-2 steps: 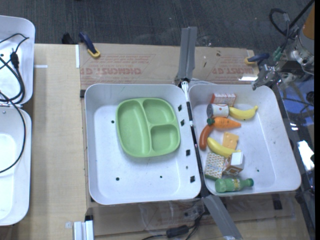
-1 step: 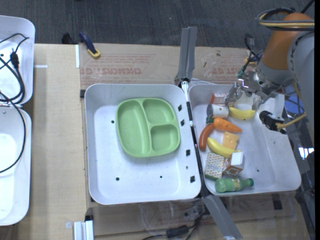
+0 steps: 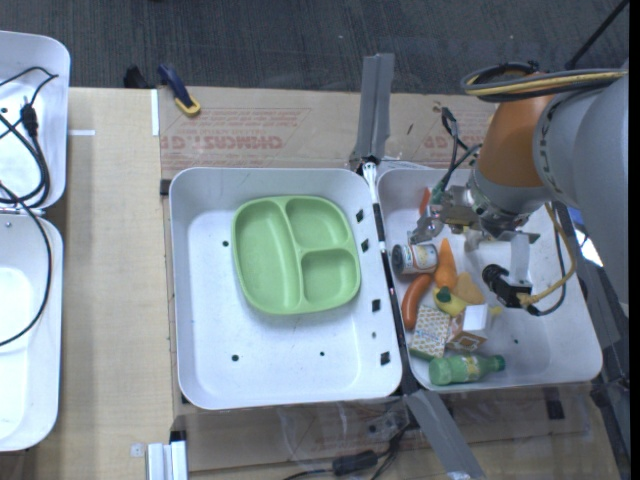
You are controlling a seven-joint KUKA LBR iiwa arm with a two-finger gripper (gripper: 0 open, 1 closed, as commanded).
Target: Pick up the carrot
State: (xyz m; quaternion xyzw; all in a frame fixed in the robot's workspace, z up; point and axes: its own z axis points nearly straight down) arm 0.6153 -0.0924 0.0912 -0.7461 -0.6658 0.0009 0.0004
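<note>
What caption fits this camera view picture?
Gripper hovers over the carrot in the right bin; green plate sits left.

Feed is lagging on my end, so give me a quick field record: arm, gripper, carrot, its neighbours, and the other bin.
arm: reaches in from the right, over the right bin
gripper: low above the toy pile, finger state unclear
carrot: lying in right bin, just below gripper
neighbours: can, sausage, green bottle
left bin: holds green divided plate
</note>
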